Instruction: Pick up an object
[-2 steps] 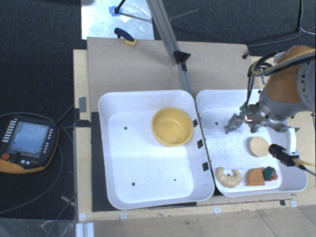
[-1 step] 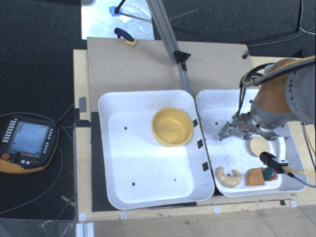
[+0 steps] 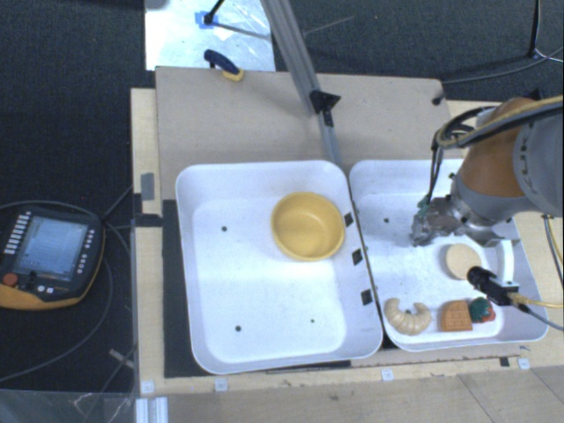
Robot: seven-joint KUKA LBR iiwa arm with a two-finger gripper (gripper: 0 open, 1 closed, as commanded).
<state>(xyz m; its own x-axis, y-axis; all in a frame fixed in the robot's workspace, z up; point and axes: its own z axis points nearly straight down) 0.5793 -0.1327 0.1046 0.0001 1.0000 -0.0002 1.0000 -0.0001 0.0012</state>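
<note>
Gripper (image 3: 426, 228) down in right bin (image 3: 381, 192), grip state unreadable. One bowl (image 3: 307, 226) in left bin (image 3: 231, 324). Near gripper: one disc (image 3: 461, 260), one croissant (image 3: 408, 315), one cracker (image 3: 456, 316).

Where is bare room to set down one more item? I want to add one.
Left bin: free all around the yellow bowl. Right bin: far-left corner is bare; crowded near the gripper, round biscuit, croissant and cracker.

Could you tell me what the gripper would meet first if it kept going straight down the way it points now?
Probably the bare white floor of the right bin; the gripper points down beside the round cookie, though depth is unclear.
</note>
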